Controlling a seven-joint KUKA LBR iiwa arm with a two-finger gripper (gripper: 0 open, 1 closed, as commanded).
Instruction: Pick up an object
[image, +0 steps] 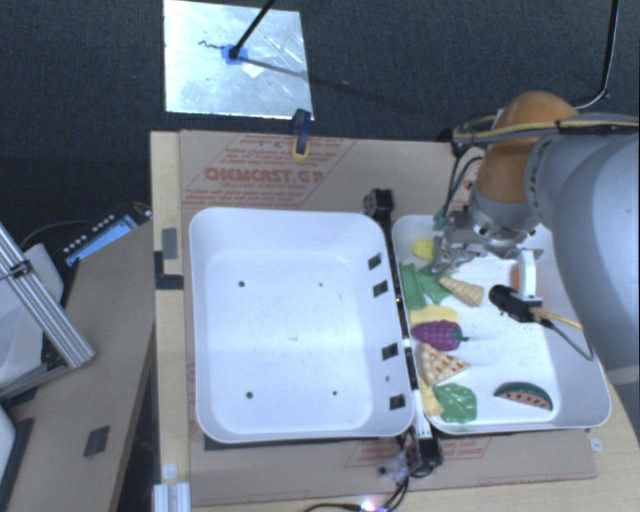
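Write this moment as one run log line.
grey arm gripper: low in right white bin | near: green leafy toy | grasp: unconfirmed

Bulky grey arm (590, 215), orange band (510, 150) (black cables looping alongside)

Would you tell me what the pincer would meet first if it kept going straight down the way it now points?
Probably the green toy just below the pincer, though depth is unclear; the corn-like cone lies close beside it.
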